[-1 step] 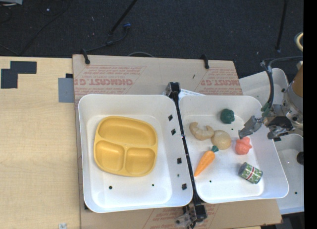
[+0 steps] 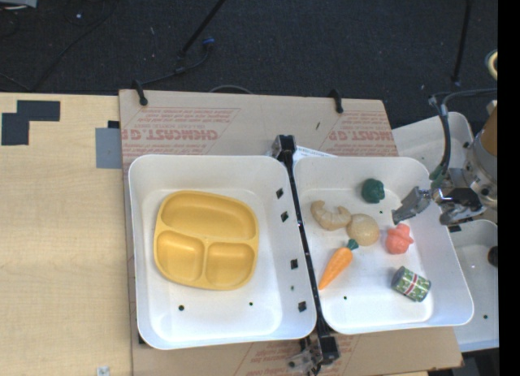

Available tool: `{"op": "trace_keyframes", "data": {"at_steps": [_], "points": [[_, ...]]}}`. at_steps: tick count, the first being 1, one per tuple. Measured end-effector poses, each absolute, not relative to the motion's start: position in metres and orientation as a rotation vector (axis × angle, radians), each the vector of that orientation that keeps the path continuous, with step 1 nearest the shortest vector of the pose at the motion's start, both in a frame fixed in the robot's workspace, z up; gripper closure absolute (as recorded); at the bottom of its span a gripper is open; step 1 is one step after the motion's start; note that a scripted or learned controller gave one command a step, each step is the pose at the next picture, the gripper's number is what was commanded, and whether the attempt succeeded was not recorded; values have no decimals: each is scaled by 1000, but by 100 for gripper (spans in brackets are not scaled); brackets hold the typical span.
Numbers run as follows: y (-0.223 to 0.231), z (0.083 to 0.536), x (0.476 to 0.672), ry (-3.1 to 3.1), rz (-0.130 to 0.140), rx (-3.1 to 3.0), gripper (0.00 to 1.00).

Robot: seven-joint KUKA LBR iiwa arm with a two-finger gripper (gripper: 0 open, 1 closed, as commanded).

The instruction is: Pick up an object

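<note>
The gripper [image 2: 431,206] hangs over the right edge of the right bin [image 2: 455,305], its two fingers spread apart with nothing between them, one finger [image 2: 410,204] reaching toward the bin's middle and the other sitting nearer the arm. The closest thing to it is a small pink-red toy [image 2: 398,240], probably a strawberry or similar play fruit, lying just below and beside the gripper in the bin's right half. It looks like light moulded plastic or rubber, lumpy and rounded, so it is likely to roll or squirt sideways if pinched off-centre; the safest hold seems to be across its widest middle, with the fingers coming straight down on either side. Close to its left sit a pale round ball-like piece [image 2: 363,229] and a beige curved piece [image 2: 329,215], touching each other, which leaves little room for a finger on that side. A toy carrot [image 2: 337,265] lies slanted below them, a dark green round toy [image 2: 373,190] sits near the bin's upper part, and a small green can [image 2: 411,283] rests near the lower right. The left bin [image 2: 150,317] holds a yellow divided plate [image 2: 207,239].
</note>
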State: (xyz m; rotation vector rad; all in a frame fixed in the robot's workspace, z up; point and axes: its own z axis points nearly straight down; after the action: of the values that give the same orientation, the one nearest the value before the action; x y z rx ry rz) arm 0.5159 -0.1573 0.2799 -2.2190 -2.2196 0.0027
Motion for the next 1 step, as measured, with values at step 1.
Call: {"op": "trace_keyframes", "data": {"at_steps": [1], "points": [[-158, 232, 524, -2216, 6, -2217, 0]]}}
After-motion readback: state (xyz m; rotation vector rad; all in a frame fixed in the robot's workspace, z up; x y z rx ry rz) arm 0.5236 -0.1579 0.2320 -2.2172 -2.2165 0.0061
